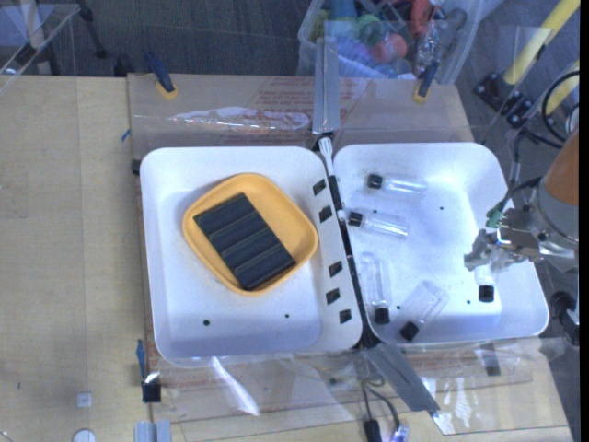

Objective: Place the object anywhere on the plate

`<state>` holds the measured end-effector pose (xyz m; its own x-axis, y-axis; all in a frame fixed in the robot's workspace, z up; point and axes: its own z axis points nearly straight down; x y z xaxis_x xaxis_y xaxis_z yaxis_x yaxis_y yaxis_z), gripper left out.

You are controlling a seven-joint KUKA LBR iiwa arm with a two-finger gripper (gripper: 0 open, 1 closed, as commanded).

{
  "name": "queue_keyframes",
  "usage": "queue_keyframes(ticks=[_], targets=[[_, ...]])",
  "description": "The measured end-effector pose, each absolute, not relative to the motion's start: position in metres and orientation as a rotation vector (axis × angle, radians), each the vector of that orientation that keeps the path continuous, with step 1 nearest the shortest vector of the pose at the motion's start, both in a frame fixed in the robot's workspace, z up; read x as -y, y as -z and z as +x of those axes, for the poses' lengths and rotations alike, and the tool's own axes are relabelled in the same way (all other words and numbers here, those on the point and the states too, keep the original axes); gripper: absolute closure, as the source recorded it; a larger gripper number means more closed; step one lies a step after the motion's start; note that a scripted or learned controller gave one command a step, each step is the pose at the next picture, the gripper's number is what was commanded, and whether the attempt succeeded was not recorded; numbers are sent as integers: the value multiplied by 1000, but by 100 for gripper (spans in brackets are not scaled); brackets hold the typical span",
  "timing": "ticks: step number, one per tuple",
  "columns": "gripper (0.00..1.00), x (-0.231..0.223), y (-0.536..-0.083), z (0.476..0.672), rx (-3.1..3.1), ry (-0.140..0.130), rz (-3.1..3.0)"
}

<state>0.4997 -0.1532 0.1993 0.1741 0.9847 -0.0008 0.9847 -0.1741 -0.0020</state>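
Observation:
A yellow square plate [202,212] lies tilted in the left bin [166,320]. On the plate rests a black ribbed rectangular object [247,239], covering much of its middle. My gripper [480,254] hangs over the right side of the right bin [460,159], far from the plate, with the arm coming in from the right edge. Nothing is visibly held in it.
Several clear vials with black caps lie in the right bin: one at the back [394,184], one nearer the divider [375,223], one near the front [420,304]. A central divider [333,247] with black tabs separates the bins. A box of colourful clutter [391,21] stands behind.

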Motion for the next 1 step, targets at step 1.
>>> queue_keyframes(ticks=[1], targets=[[0,153,-199,500,2018,-3,-2407]])
